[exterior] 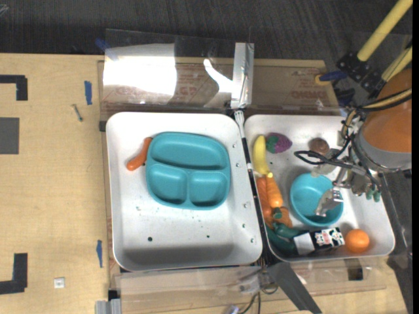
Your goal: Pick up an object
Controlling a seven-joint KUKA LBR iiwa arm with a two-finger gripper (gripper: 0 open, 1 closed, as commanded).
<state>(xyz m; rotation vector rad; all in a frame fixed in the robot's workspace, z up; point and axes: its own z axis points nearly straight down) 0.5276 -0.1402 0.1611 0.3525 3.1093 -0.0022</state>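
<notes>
My arm comes in from the right over the right bin point(386, 231), and my gripper point(329, 201) hangs low over the small teal bowl point(309, 195) sitting in the middle of that bin. I cannot tell how the gripper is set; the metal parts blur into the bowl's rim, and nothing is visibly caught there, so I count nothing as held.

The things I might take all lie in this bin. A yellow banana point(260, 154) stands along the left wall, with an orange carrot point(270, 195) just near of it. A purple piece point(279, 142) and a brownish piece point(319, 146) sit at the far side. An orange fruit point(357, 241) lies in the near right corner, touching a black-and-white toy point(325, 239), and a dark green piece point(281, 235) lies near the carrot's end.

The bowl is the nearest target, I judge. To take it well I should straddle its right rim, one side inside and one outside, and go down squarely before closing. The rim is thin and smooth, so a shallow or slanted bite would likely slip. I should lift straight up, keeping away from the bin wall.

The left bin point(124, 227) holds a teal divided plate point(188, 169) with an orange piece point(137, 157) at its left edge.
</notes>
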